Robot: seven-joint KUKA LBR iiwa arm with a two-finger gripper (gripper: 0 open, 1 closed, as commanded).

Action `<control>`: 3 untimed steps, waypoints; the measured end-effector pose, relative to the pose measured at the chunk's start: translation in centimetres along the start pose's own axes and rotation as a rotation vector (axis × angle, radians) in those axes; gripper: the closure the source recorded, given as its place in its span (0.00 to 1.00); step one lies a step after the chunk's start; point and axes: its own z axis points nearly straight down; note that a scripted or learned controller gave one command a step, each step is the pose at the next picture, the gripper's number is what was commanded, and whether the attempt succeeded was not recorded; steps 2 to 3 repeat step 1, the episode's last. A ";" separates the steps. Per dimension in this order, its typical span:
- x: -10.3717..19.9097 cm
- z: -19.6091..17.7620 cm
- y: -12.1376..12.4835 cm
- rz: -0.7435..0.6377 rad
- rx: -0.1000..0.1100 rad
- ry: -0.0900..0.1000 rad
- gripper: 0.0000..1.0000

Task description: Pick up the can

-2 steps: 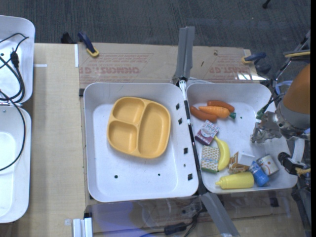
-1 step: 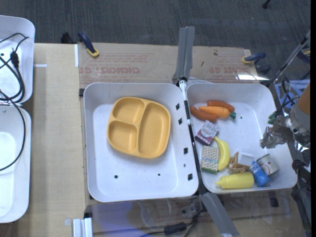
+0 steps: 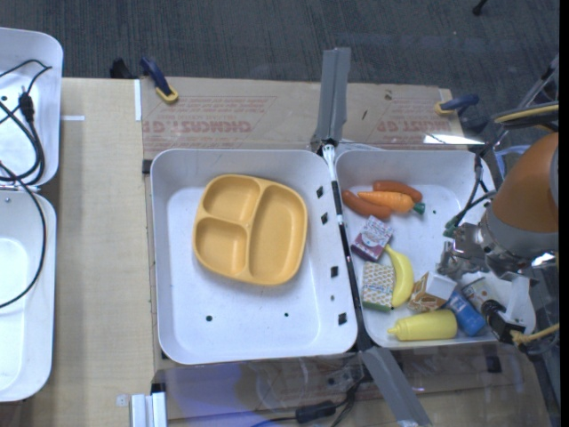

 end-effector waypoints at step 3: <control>0.0 0.0 0.0 0.000 0.000 0.000 0.00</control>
